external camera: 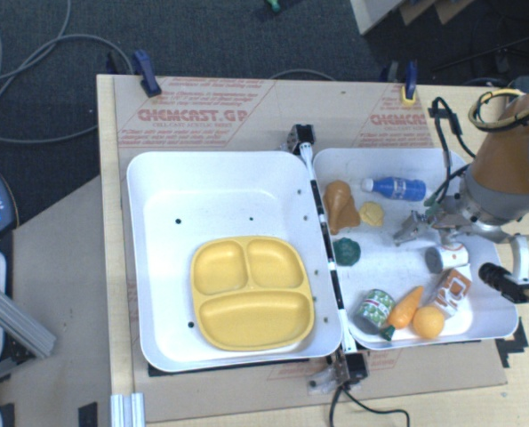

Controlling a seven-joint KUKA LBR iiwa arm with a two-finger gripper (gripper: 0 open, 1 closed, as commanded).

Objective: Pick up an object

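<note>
Item: right bin (477, 329), landmark for all entries, on the desk (202, 114). Near rim inward: orange ball (428, 322), carrot (404, 307), green-labelled can (374, 310), small carton (453, 290), grey cylinder (435, 259), dark green lump (346, 252) at its left wall, yellow piece (372, 213), tan wedge (340, 205), blue bottle (397, 188) toward the far rim; yellow divided plate (251, 292) in the bin to its left.

Step, as judged: reach and selection, nothing lifted; next calls for settling over one piece, likely the cylinder or yellow piece, and descending squarely. Arm enters over the right bin's right rim, wrist bent down; claw (417, 224) hangs mid-bin, prongs seemingly spread, grasping nothing.
</note>
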